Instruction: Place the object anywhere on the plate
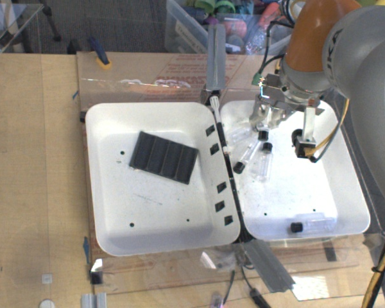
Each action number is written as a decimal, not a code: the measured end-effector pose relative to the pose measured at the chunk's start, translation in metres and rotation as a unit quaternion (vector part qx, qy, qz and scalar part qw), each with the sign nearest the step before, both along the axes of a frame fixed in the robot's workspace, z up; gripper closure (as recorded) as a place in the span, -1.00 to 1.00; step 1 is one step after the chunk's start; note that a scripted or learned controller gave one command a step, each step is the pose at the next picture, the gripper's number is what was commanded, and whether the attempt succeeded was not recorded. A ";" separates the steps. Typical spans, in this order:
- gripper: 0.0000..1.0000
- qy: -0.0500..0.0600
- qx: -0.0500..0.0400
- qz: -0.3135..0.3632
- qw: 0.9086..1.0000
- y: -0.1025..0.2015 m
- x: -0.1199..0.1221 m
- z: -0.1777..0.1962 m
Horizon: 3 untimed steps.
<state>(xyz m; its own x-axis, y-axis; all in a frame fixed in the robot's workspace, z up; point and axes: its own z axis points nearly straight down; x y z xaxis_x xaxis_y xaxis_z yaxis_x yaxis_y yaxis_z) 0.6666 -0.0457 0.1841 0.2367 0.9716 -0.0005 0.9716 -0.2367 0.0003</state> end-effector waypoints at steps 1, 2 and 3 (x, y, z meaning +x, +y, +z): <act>1.00 0.000 0.000 -0.069 0.998 0.013 0.000 0.010; 1.00 0.003 0.001 -0.114 0.993 0.007 -0.001 0.000; 1.00 0.000 0.000 -0.199 0.980 -0.004 -0.027 0.071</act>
